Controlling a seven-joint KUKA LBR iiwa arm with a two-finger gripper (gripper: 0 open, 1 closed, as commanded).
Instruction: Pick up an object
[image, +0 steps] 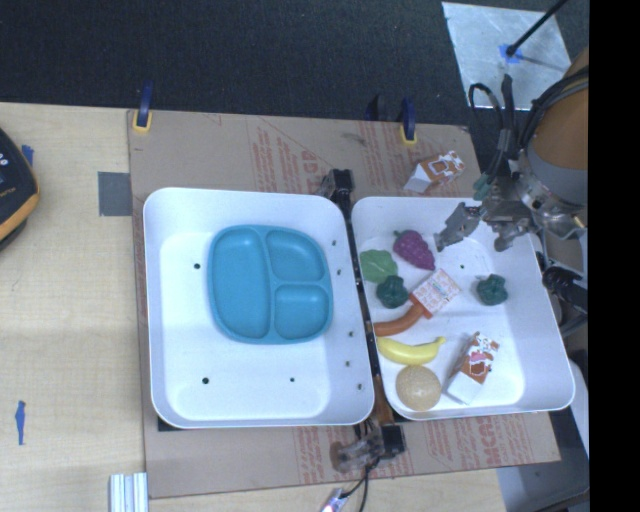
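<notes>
While the grey two-finger gripper (478, 228) hangs over the upper part of the right shallow white plastic bin (556, 345), we log nothing between its fingers, which stand spread wide and empty. Candidate objects lie below and left of it: a purple toy grape bunch (414, 248) closest, a light green leafy toy (377, 265), a dark green broccoli-like toy (391, 292), a small red-and-white carton (437, 293), an orange sausage-shaped toy (398, 322), a yellow toy banana (410, 350), a tan round bun (418, 387) and a second small carton (476, 362) at lower right. Another dark green toy (491, 290) sits just below the gripper. In the left bin (158, 330), a blue divided plastic tray (269, 283) rests mid-frame. We judge the pick not yet begun: descent, closing and lift all remain.
</notes>
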